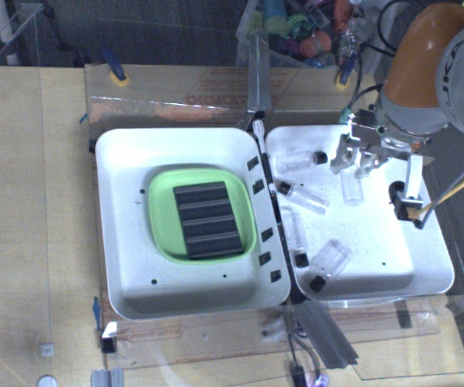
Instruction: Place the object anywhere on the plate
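Your grey two-finger gripper (353, 164) hangs over the right white bin (425, 272), jaws too blurred to tell whether they hold anything, above clear plastic vials (306, 198), with the green square plate (160, 216) well off toward nine o'clock in the left white bin (127, 289).

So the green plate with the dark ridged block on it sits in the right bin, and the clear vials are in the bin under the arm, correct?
Not quite. The camera view shows the green plate, with the dark ridged block on it, in the left bin, not the right. The rest holds: the clear vials lie in the right bin, under the arm.
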`<move>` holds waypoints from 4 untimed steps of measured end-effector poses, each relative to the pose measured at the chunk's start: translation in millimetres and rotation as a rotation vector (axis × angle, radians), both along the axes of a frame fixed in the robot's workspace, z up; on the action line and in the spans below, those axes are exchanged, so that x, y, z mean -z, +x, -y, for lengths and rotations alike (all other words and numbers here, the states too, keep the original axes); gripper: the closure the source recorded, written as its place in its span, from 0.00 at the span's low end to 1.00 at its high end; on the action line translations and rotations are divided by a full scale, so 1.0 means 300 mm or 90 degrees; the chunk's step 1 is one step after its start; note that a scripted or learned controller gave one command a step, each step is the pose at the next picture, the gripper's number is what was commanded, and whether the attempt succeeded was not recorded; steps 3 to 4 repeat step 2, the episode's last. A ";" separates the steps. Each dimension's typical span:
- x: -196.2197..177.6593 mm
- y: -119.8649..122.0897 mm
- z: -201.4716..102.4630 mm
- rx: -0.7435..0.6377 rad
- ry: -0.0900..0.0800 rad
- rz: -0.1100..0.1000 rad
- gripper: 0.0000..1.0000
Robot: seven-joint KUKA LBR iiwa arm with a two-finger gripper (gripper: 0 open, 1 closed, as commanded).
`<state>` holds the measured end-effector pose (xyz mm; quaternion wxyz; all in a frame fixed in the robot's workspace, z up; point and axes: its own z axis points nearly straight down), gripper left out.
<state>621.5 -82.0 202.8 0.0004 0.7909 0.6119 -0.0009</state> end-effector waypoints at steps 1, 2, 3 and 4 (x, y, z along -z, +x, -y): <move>-0.001 0.000 0.000 0.000 0.000 0.000 0.00; -0.060 0.151 0.144 0.005 0.000 0.000 0.00; -0.060 0.151 0.144 0.005 0.000 0.000 0.00; -0.060 0.151 0.144 0.005 0.000 0.000 0.00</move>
